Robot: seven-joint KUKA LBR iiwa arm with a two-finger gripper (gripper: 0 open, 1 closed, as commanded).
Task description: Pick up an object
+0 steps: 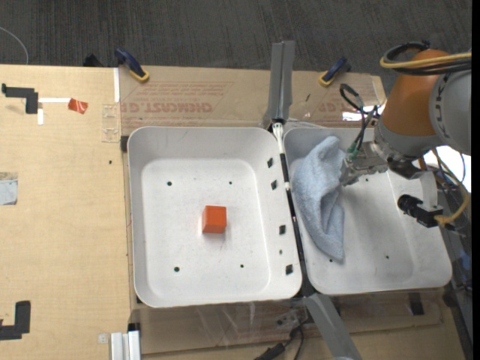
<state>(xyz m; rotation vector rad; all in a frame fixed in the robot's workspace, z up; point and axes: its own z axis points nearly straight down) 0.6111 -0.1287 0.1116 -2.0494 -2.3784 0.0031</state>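
Arm (435, 103) reaches in from right over right bin (390, 268). Cloth (319, 201), pale blue, lies crumpled along that bin's left side, upper edge raised toward gripper (351, 167). Gripper sits at cloth's top right corner; whether pinching it, cannot tell. Cloth likely light, limp, drapes when lifted; raised fold best hold. Block (214, 220), orange, small, rigid, in left bin (150, 276), well apart.

The gripper (351, 172) pinches the upper edge of a pale blue cloth (319, 201) in the right bin (405, 268) — the cloth droops below the fingers. Well left of them — an orange block (214, 220) in the left bin (150, 201).
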